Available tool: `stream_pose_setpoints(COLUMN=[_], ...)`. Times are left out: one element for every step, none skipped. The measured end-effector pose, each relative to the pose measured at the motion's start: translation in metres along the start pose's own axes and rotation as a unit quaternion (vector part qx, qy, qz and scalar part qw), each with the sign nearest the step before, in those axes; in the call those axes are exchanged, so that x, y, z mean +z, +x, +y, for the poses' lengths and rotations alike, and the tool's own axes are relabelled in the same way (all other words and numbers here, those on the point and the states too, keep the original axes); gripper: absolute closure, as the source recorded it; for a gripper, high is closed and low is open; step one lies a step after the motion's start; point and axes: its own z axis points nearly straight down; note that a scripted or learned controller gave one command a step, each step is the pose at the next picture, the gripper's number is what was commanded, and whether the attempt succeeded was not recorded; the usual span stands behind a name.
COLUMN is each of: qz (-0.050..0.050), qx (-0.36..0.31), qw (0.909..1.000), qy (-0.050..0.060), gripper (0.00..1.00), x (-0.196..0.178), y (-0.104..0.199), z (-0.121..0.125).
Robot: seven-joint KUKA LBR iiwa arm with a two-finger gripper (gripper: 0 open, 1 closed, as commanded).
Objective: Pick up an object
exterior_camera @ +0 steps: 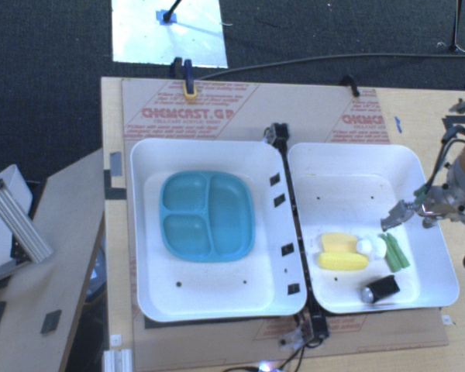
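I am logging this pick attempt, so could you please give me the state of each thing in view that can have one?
Blue divided plate: flat in the left bin, compartments bare.
Yellow blocks: lying together in the right bin.
White ball: resting beside the blocks.
Green stalks: lying flat, untouched.
Black cylinder: on its side.
Gripper: above the green stalks, holding nothing.

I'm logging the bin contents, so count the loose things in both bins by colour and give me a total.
Blue: 1, the divided plate in the left bin
Yellow: 2, a pale block and a yellow piece in the right bin
White: 1, a small ball
Green: 1, a bean pod
Black: 1, a small cylinder
Total: 6
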Motion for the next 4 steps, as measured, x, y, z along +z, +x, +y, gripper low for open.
stream_pose_setpoints(qz=[0.000,0.001,0.000,-0.001], qx=[0.001,0.001,0.002,0.002], qw=[1.0000,1.0000,1.0000,1.0000], qy=[0.001,0.001,0.000,-0.002], gripper=[0.00,0.00,0.00,1.00], x=[0.042,0.084,0.111,0.099], y=[-0.002,0.002,0.002,0.002], z=[0.001,0.002,0.003,0.004])
